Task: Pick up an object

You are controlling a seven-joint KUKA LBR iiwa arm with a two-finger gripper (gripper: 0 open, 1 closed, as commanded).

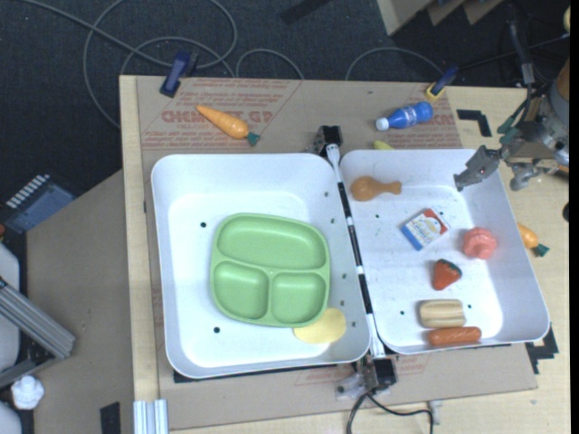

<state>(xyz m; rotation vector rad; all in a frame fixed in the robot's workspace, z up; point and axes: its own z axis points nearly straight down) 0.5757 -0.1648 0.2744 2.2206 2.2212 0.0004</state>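
Observation:
My gripper (498, 174) hangs over the far right corner of the right bin (398, 319), open, with nothing between its fingers. Below it in that bin lie a tan drumstick (374, 187), a small blue and white box (424, 228), a pink lump (479, 242), a strawberry (445, 274), a bread roll (441, 313) and a red sausage (454, 336). The pink lump and the box are the nearest to the gripper, a little toward the front of it.
The left bin (181, 206) holds a green divided plate (270, 268) and a yellow piece (318, 328) at its front. On the bench behind the bins lie a carrot (226, 121), a blue bottle (405, 116) and a blue clip (176, 72). A small orange item (527, 237) sits outside the right bin's wall.

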